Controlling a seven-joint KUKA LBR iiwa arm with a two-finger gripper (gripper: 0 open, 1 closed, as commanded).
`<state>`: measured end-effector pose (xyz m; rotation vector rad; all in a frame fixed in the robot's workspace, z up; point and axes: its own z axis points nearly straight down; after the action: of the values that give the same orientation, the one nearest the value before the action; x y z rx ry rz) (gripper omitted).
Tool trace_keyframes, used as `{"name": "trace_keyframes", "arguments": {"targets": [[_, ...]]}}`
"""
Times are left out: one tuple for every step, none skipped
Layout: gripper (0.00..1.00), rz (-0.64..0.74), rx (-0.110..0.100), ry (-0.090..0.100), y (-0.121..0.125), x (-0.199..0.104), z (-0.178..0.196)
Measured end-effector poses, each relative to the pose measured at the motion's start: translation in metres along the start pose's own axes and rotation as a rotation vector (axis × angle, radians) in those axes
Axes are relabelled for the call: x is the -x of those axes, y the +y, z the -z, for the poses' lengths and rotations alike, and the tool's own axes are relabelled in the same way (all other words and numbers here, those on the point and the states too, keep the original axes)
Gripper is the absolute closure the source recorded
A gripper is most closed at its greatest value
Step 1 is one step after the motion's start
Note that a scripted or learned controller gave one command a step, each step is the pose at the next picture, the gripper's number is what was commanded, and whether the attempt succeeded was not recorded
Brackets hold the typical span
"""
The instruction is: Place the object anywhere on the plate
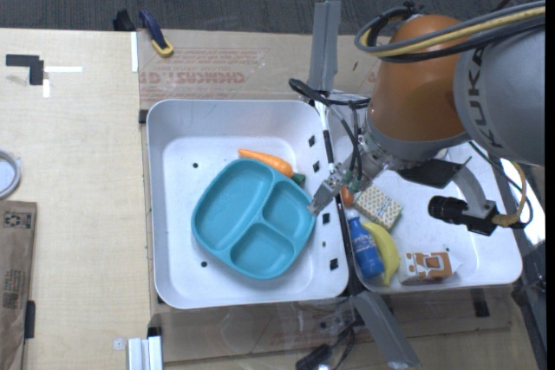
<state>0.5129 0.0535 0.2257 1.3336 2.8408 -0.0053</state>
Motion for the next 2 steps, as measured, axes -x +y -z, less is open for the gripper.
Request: {"name": "trace_keyframes", "arguments": {"targets": [[1.0, -0.003, 0.0, -0.001, 0.0, 0.002, 0.009], [1.0, 0.089, -0.001, 0.005, 0.017, 0.019, -0.035]]}}
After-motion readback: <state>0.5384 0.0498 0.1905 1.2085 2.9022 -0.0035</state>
